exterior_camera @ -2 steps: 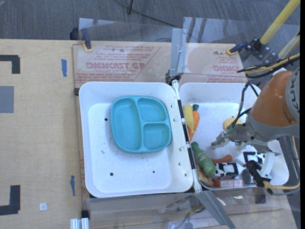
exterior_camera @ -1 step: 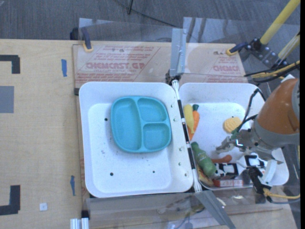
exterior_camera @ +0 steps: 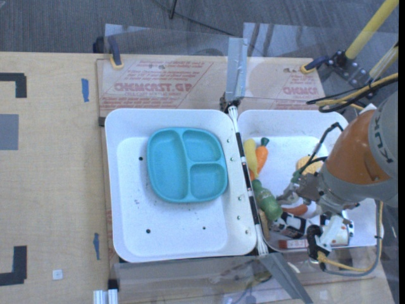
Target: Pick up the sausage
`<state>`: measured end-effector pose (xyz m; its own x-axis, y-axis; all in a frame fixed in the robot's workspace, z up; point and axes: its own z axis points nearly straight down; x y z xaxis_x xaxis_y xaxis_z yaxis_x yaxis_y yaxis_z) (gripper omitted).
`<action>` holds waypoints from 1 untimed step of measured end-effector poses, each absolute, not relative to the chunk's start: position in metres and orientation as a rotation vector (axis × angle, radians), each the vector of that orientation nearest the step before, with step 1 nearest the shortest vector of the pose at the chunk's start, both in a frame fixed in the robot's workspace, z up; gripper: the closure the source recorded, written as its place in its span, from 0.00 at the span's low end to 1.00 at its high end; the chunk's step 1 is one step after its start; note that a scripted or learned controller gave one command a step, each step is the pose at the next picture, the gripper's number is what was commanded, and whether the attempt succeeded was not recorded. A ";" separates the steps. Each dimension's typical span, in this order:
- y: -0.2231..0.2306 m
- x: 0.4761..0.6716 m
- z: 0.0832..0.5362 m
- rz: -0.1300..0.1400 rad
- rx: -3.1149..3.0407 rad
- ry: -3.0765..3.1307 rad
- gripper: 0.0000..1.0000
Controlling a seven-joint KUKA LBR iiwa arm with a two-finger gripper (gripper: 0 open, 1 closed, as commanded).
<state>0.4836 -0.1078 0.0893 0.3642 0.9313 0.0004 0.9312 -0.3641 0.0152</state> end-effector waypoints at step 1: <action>-0.110 0.484 0.100 0.014 2.583 1.756 1.00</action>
